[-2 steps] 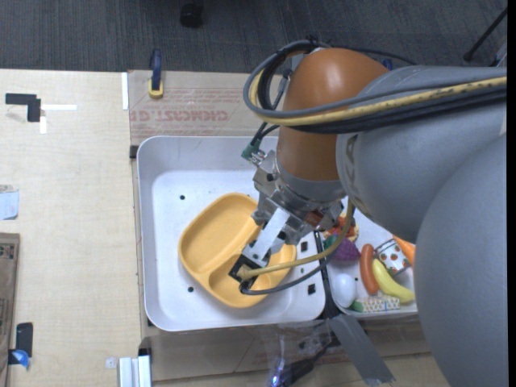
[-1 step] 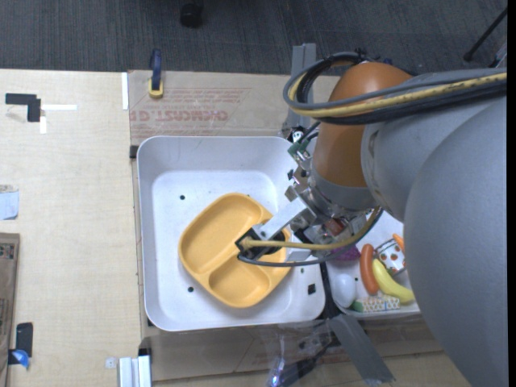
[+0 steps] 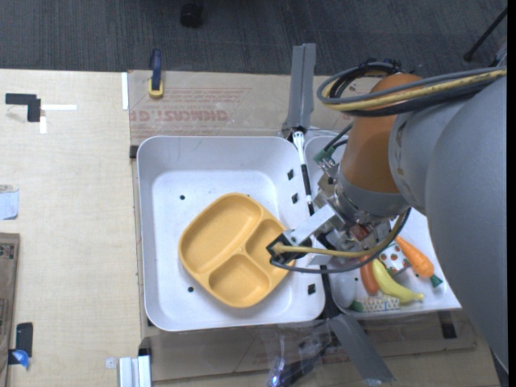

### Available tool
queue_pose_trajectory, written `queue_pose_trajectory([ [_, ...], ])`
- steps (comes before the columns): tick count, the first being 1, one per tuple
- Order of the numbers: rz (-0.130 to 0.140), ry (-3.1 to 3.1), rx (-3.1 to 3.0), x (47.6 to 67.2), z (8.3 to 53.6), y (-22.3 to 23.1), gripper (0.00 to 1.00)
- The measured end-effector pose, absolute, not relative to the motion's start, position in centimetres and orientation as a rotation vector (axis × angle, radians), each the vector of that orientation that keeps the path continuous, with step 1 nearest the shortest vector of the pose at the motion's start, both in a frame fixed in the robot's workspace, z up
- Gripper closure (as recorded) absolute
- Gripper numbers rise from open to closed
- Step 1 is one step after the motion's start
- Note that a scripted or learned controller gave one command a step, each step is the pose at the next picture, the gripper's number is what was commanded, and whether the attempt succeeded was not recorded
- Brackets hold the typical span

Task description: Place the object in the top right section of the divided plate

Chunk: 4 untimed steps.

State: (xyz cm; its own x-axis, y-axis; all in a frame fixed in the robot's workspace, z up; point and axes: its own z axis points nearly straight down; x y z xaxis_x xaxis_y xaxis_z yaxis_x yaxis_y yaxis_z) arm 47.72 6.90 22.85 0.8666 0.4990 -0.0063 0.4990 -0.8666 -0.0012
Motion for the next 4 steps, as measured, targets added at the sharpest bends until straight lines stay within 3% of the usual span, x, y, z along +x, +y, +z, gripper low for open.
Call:
queue_pose_trajectory([
  [1,-0.009,1.225,2.892,47.7,24.1,19.4,1.0],
  [2,-0.008,0.891,3.011,47.8,26.8,12.8,1.0],
  [3,-0.01,0.81,3.034,47.7,23.7,18.4,1.0],
  [4,-0.003,0.607,3.079,47.8,44.1,14.4,1.0],
])
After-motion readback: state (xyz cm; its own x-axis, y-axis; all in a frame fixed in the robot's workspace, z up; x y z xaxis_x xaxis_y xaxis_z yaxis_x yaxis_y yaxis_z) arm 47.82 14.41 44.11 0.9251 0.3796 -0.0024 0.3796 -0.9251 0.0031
